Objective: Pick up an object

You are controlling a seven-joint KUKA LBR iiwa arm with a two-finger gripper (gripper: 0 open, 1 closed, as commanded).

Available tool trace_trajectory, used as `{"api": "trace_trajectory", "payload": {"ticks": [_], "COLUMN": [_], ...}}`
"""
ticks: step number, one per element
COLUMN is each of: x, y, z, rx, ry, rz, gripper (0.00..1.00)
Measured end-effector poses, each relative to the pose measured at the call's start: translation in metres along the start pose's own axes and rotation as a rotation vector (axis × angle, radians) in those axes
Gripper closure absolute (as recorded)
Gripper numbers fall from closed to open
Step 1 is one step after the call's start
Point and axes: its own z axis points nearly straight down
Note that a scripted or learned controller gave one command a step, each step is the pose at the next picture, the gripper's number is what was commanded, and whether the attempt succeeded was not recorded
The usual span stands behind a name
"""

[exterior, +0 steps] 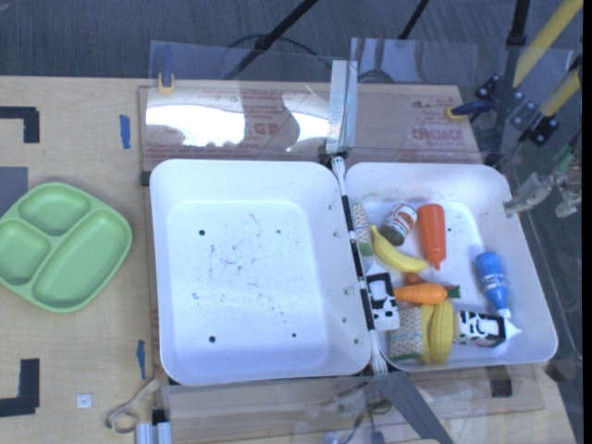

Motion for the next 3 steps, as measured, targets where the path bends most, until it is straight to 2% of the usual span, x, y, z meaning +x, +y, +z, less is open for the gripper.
{"api": "trace_trajectory", "payload": {"ticks": [1,2,3], "x": [0.059,0.075,0.075], "y": [0.004,0.049,0.051], "z": [0.129,0.190,0.178], "rx": [0.000,-0.004,-0.011], "ry": [0.000,-0.001,-0.003], "rz": [0.015,-0.050,-0.050], "gripper": [0.00,0.00,1.00]}}
